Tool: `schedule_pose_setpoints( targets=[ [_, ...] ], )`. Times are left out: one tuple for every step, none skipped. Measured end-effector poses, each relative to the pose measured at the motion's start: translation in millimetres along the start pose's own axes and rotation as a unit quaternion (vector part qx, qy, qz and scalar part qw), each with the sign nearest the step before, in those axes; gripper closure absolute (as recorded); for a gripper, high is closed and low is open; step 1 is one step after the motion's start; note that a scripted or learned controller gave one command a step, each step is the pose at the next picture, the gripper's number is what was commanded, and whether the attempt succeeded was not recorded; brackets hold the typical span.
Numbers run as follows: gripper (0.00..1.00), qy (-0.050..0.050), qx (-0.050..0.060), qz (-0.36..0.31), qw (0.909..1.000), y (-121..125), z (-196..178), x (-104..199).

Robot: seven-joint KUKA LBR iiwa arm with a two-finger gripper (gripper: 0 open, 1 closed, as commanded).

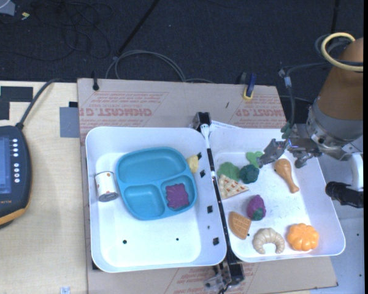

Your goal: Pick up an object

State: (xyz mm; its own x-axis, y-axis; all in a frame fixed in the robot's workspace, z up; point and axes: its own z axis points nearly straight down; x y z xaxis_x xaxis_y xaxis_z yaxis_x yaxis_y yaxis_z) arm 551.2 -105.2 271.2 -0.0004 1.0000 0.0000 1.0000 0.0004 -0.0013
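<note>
My gripper (288,154) hangs over the upper right part of the right bin (331,216), fingers spread apart and open. A tan toy drumstick (287,175) lies on the bin floor just below the fingertips, its narrow end pointing up toward the gap; nothing is gripped. To the left of the gripper lie a small green piece (254,158), a dark green broccoli (249,174) and a leafy green toy (228,169). Lower in the bin are a waffle wedge (232,188), a purple grape bunch (256,207), an orange bread piece (239,224), a croissant (268,240) and an orange pumpkin (303,237).
The left bin (147,244) holds a blue divided plate (148,179) with a purple toy (178,195) in one compartment, a small can (106,186) at its left and a yellow piece (193,163) by the divider. A teach pendant (3,170) lies at far left.
</note>
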Motion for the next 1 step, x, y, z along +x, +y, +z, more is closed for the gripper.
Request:
schedule_pose_setpoints(
  targets=[
    [0.0, 0.001, 0.008, 0.001, 1.0, -11.4, 153.3, -27.7]
  ],
)
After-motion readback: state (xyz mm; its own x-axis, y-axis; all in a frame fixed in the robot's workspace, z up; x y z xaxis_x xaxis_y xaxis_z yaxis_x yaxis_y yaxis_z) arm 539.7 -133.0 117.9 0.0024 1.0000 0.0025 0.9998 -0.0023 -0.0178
